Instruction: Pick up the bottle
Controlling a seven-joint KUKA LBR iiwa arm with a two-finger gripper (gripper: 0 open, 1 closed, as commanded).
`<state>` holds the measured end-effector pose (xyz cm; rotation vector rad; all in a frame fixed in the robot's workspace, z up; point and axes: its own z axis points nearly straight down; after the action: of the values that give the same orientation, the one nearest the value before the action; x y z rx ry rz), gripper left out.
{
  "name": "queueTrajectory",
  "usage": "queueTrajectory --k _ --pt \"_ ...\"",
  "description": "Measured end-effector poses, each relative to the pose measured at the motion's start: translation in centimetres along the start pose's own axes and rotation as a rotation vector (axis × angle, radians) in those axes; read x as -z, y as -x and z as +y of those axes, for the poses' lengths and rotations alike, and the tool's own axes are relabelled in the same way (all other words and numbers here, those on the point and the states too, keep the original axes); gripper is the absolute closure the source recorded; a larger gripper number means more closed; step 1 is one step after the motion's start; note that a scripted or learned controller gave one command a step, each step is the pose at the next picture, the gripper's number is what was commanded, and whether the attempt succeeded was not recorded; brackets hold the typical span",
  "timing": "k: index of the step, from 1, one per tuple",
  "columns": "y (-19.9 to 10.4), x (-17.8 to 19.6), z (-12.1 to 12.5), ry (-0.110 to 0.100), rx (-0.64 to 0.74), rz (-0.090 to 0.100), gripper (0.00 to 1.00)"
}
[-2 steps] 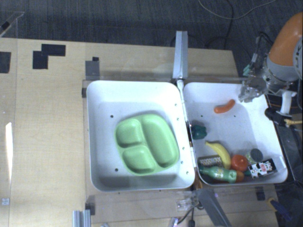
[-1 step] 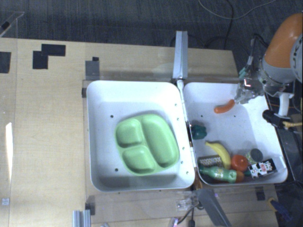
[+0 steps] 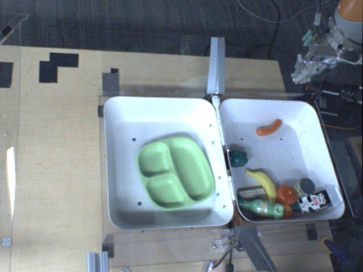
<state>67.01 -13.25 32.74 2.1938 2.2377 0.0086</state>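
At the upper right of the frame, the grey arm's two-finger gripper (image 3: 302,72) is hanging above the bench, beyond the far right corner of the right shallow white bin (image 3: 309,118); whether it is wide or narrow I cannot tell, and nothing is showing in its grasp.

The green plastic bottle (image 3: 262,209) is lying on its side along the near wall of the right bin, toward the lower right of the frame, well apart from the gripper. A dark rectangular packet (image 3: 250,193) is sitting just behind it, and a curved yellow banana (image 3: 263,182) is lying beside that. A red round fruit-like object (image 3: 287,195) is resting at the bottle's right end, with a black-and-white spotted box (image 3: 313,202) and a small grey disc (image 3: 307,184) nearer the right corner. A dark teal lump (image 3: 237,157) is sitting against the divider, and an orange sausage-shaped piece (image 3: 269,127) is lying in the far part of the bin.

In the left shallow white bin (image 3: 122,118), a light green plate with three compartments (image 3: 176,171) is lying flat in the middle.
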Motion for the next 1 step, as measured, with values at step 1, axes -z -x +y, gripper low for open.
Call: queueTrajectory --k 1 --pt "-10.82 10.01 -1.79 0.0 0.006 0.002 1.0"
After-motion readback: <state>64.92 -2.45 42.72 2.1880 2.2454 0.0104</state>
